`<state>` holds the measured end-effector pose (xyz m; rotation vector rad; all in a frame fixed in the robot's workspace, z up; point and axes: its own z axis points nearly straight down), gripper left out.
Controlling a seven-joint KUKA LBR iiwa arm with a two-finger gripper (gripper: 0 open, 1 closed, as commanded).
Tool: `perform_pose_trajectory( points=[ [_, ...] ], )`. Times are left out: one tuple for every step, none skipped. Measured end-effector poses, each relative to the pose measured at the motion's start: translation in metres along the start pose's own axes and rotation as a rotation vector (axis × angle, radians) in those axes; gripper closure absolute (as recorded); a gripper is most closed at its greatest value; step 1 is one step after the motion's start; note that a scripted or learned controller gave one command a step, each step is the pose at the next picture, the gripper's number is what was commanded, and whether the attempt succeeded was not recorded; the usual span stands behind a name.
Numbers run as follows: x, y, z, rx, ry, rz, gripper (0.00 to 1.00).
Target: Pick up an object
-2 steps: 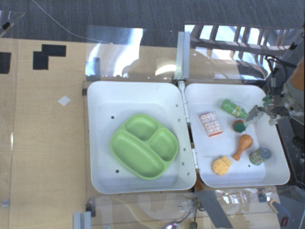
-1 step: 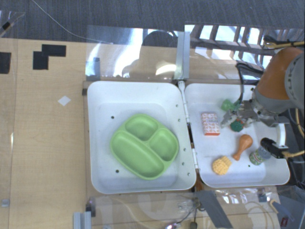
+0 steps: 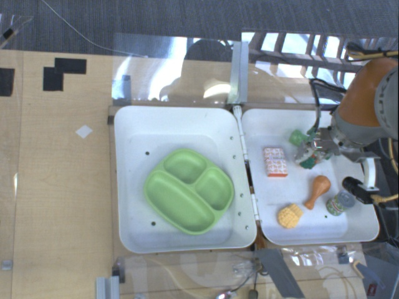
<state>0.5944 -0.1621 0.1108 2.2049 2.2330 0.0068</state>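
A: What is being seen nearest the camera, along the bottom edge?

B: The front rim of the right bin (image 3: 312, 238) is being lined by three things: a yellow corn piece (image 3: 289, 216), an orange-brown drumstick (image 3: 317, 190) lying at a slant, and a small green can (image 3: 336, 204) near the right wall. They are being kept apart from one another, which is judged to leave each open to a grasp from above.

A: And the left bin (image 3: 134, 167)?

B: It is being occupied by a green divided plate (image 3: 189, 191), lying flat and turned at an angle.

A: What is being found farther in?

B: A small box with a red pattern (image 3: 275, 162) is lying near the divider. Beyond it, the tool (image 3: 310, 149) is being held low over the back of the right bin, at a green toy (image 3: 297, 137). The green toy is judged to be the thing being aimed at, since the tool is touching or just beside it.

A: Is the toy being gripped?

B: That cannot be told; the tool's tip is being blurred together with the green and dark shapes around it.

A: Why is the arm (image 3: 369, 98) being held so?

B: It is being reached in from the right, wrist bent down, probably to bring the tool in from above.

A: And the setting?

B: The bins are being carried on a pale wooden surface (image 3: 56, 179) bearing black markings (image 3: 62, 72). Clear panels are standing behind the bins, and dark carpet (image 3: 187, 5) is lying beyond, crossed by a thin cable.
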Motion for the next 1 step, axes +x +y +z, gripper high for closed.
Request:
perform_pose_trajectory(
  points=[
    [0.0473,0.0141,-0.0932,0.001,-0.001,0.003,1.00]
  ],
)
